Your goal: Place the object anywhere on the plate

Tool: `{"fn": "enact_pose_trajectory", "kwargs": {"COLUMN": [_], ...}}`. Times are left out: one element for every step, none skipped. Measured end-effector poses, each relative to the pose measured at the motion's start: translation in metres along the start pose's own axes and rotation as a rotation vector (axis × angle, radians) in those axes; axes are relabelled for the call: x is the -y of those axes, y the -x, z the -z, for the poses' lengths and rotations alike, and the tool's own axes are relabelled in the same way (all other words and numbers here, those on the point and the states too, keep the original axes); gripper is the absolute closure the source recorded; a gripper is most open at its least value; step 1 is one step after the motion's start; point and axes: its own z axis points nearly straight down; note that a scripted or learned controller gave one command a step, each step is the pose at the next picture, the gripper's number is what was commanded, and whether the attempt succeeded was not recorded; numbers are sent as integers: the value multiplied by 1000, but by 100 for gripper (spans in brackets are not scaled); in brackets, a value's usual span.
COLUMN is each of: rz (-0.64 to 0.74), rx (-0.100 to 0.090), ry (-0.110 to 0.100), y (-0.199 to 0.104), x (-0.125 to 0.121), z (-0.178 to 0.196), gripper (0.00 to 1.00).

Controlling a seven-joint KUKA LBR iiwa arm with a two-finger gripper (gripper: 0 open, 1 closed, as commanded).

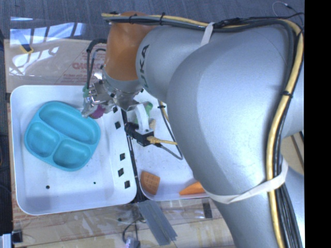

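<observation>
Found the claw (96, 105) low over the plate's bin (67, 196), right at the upper right rim of the blue plate (62, 134). Spotted a small purple object (96, 113) directly under the claw's tip, at the very edge of the plate. Could not tell whether it rested on the rim, sat just off it, or hung clear of both. Could not tell either whether the claw stood apart, together, or clamped on that object: too much metal and shadow there to read.

Judged the purple object to be the task's thing, and the relation that mattered to be this: plate lying toward the view's left and slightly below from the claw, with its three compartments well inside that direction. Reckoned a short carry that way, toward the plate's middle, would put the object safely over a compartment rather than on the sloped lip. Too small and round-looking to give any long axis.

Noted the arm (222, 112) reaching across the other bin (168, 194), where a brown piece (150, 180) and an orange piece (190, 189) lay well apart from the plate.
</observation>
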Motion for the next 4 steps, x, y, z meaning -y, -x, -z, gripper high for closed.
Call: {"fn": "enact_pose_trajectory", "kwargs": {"rz": [-1,-355,-346,-345], "rx": [0,-1,0,0], "ry": [2,3,-1,-1], "y": [0,12,10,10], "x": [0,-28,-28,-28], "z": [1,38,48,48], "gripper": [0,0,100,0]}}
